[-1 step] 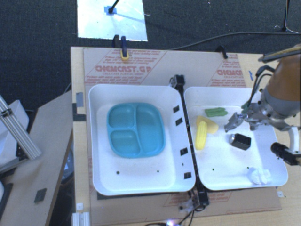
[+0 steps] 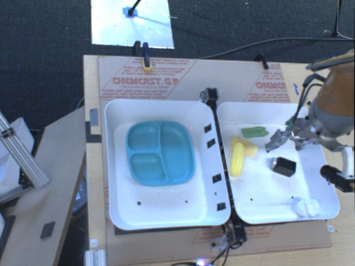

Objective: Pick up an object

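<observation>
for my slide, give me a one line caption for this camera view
KUKA arm's gripper hovers over right bin with corn cob, green piece, black block; blue divided plate in left bin.

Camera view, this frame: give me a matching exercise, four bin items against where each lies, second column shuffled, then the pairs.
Things:
1. blue divided plate
2. corn cob
3. black block
4. white crumpled object

Places:
A. near front corner of the right bin, by its outer edge
B. middle of the left bin
C. right bin, close to the divider between the bins
D. centre of the right bin, just below the gripper

Pairs: 1-B, 2-C, 3-D, 4-A
</observation>
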